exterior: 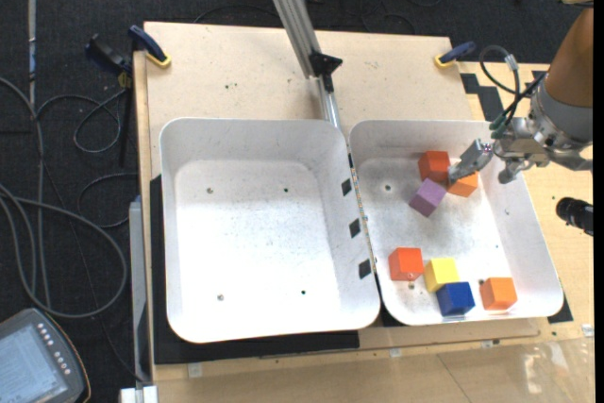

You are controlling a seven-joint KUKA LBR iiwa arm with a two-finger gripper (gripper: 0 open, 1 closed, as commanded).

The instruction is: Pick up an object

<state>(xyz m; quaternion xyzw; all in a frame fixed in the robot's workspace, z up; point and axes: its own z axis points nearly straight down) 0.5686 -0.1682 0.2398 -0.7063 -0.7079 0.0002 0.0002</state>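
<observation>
- The right bin (543, 245) is the landmark; all the blocks lie inside it.
- At the near edge of the right bin, a blue block (456, 298) lies between a yellow block (440, 274) and an orange block (498, 293). The yellow block touches the blue one.
- Just left of the yellow block, towards the wall that the right bin shares with the left bin (179, 231), there is a red-orange block (406, 262).
- In the middle of the right bin, a purple block (427, 197) lies alone and is turned at an angle.
- In the far part of the right bin, a red-orange cube (434, 165) stands beside a smaller orange block (463, 187).
- The gripper (469, 163) comes in over the right wall of the right bin and its tip is low, at these two far blocks. Whether it is wide or narrow, I cannot tell.
- The table (236, 71) carries both bins.
- Beyond the far wall of the right bin, a metal pole (288, 0) goes up from the table.
</observation>
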